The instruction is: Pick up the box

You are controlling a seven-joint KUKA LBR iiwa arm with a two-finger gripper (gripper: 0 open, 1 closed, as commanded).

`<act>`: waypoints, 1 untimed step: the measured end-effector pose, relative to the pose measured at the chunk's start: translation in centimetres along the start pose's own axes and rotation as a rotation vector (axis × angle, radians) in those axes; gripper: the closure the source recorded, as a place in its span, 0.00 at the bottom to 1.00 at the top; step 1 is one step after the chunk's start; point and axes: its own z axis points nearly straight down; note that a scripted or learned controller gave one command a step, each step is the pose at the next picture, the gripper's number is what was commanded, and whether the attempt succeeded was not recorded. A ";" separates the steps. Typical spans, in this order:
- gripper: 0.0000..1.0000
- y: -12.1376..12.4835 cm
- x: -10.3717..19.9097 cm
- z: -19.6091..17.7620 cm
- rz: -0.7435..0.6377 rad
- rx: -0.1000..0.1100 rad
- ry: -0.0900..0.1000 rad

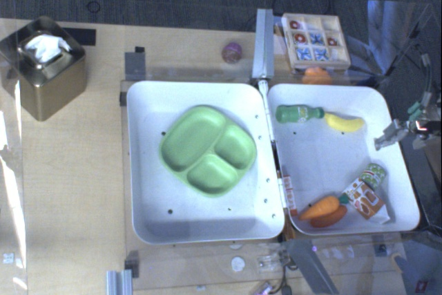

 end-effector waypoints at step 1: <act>0.00 3.3 4.9 10.0 0.006 0.001 0.001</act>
